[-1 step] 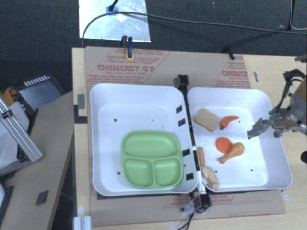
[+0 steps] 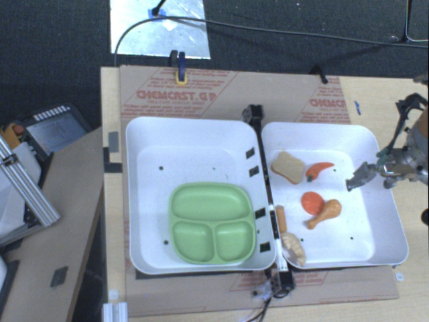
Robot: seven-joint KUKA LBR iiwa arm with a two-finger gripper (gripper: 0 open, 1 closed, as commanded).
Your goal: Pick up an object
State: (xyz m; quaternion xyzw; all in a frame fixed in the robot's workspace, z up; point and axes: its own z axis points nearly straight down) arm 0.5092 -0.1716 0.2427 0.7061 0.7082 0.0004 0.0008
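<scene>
We see the gripper over the right bin's right side — whether it is spread or closed we cannot tell. In that bin lie a bread slice, a red chili pepper, a tomato slice touching a chicken drumstick. The left bin holds a green divided plate.

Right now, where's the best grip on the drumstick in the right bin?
Probably the thin shank of the drumstick, coming from above with the jaws across it. It lies flat, slanting from lower left to upper right; its bulbous end crowds the orange slice.
</scene>
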